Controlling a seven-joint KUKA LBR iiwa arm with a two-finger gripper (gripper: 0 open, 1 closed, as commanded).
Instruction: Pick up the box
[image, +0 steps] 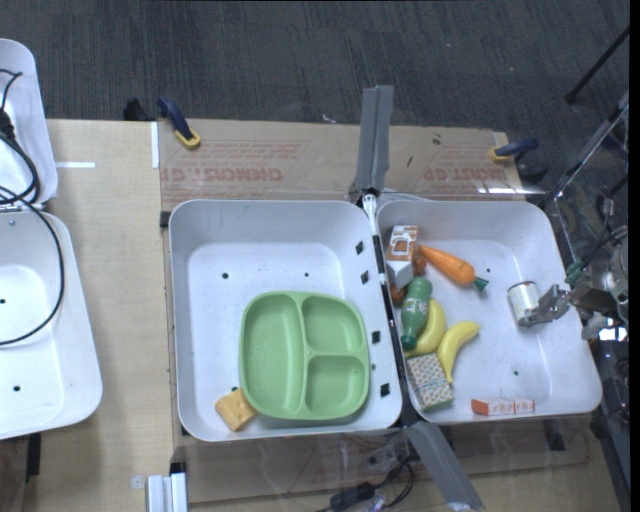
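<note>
The left bin, the one farther from the gripper, is the larger-looking of the two and carries a green divided plate with a yellow wedge at the plate's outer front corner. The right bin has the gripper over its right side, close to the wall where the arm comes in. A small silvery cylinder sits just beside the gripper on its far-left side; whether the two touch is hard to judge at this size, and I cannot tell how the gripper is set.

Well to the gripper's left, along the divider, lie a banana, a green bottle touching it, and a carrot behind them. The box, small with orange print, stands at the far-left corner of that bin, well apart from the gripper. A patterned sponge-like block lies nearer the front, and a flat orange-and-white packet sits in front of the gripper.
</note>
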